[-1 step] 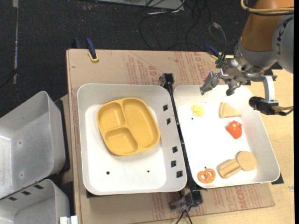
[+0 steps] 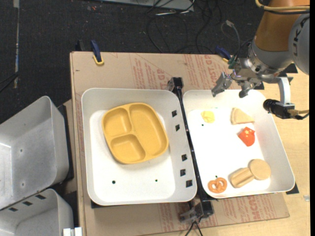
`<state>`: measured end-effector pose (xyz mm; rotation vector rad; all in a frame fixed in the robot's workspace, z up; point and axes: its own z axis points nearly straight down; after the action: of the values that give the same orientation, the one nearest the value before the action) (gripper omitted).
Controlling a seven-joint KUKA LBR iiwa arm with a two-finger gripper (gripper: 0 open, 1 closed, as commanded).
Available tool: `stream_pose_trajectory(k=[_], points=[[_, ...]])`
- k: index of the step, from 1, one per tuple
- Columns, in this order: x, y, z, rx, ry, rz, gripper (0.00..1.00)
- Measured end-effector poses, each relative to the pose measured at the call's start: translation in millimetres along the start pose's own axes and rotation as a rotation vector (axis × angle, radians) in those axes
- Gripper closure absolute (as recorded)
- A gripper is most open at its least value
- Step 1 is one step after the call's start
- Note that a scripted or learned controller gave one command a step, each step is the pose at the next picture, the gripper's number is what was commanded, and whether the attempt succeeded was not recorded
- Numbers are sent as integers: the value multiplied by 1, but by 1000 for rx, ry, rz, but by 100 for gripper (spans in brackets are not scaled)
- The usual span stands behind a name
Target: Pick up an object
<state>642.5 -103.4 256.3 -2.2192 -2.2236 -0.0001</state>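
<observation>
Brown bench (image 2: 128, 68) — two white bins (image 2: 98, 181), side by side

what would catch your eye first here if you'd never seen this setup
Probably the yellow tray lying alone in the left bin. Next, the small items scattered in the right bin: a red piece, a pretzel, a tan wedge. The tool hangs over that bin's far edge.

Yellow divided tray (image 2: 134, 132); red piece (image 2: 246, 135); orange pretzel (image 2: 217, 184); white bins (image 2: 98, 191).

Smooth matt plastic tray (image 2: 134, 132), glossy white bins (image 2: 93, 181), cardboard bench (image 2: 138, 65)
</observation>
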Motion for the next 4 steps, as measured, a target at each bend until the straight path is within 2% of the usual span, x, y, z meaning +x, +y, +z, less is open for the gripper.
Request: stream_pose_trajectory(k=[1, 3, 4], points=[[5, 4, 45, 5, 0, -2, 0], [5, -5, 133, 4, 0, 3, 0], [5, -3, 120, -2, -1, 3, 100]])
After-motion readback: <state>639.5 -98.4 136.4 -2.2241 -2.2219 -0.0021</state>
